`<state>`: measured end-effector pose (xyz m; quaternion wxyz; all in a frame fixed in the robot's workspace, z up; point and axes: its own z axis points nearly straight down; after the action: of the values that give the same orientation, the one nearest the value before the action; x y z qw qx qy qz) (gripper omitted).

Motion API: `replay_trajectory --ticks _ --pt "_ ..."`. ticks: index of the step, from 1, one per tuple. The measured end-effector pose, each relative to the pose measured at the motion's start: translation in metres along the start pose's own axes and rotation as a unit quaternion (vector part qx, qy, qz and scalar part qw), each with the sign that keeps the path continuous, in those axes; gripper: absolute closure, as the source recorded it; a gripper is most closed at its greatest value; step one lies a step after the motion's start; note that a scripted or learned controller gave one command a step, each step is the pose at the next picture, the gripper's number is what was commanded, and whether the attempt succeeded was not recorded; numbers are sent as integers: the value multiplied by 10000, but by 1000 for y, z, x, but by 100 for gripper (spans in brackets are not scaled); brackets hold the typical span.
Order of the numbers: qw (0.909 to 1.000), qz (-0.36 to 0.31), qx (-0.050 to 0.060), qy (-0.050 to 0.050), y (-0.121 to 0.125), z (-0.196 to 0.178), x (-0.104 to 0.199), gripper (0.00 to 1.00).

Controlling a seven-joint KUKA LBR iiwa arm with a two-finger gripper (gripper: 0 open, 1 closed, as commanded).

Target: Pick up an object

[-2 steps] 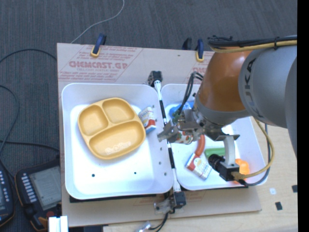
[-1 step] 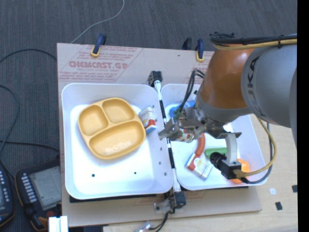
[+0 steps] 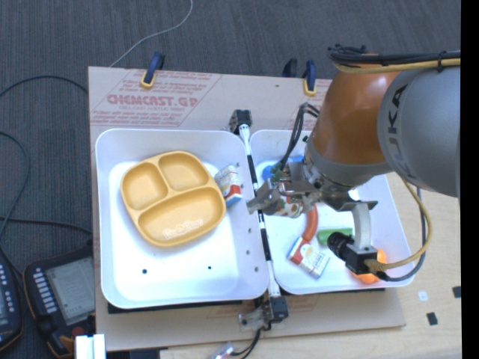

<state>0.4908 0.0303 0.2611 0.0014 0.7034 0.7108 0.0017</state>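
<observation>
While the arm reaches in over the right bin (image 3: 397, 200), everything is placed here from that bin. At its near edge lie an orange piece (image 3: 365, 277) and a small packet (image 3: 309, 259), loose on the floor. Just beyond them sit a green item (image 3: 327, 236) and a red-orange strip (image 3: 310, 223). Above these the gripper (image 3: 278, 198) hangs near the bin's left wall; whether it is apart or together cannot be told. Left of that bin, the neighbouring left bin (image 3: 112, 275) holds a yellow divided plate (image 3: 172, 197) and a small carton (image 3: 229, 182).
</observation>
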Motion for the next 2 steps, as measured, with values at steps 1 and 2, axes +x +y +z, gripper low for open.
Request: replay_trajectory --ticks 1,2 --pt "10000 43 31 -5 -7 59 58 100" --pt "10000 42 30 -6 -7 49 58 100"
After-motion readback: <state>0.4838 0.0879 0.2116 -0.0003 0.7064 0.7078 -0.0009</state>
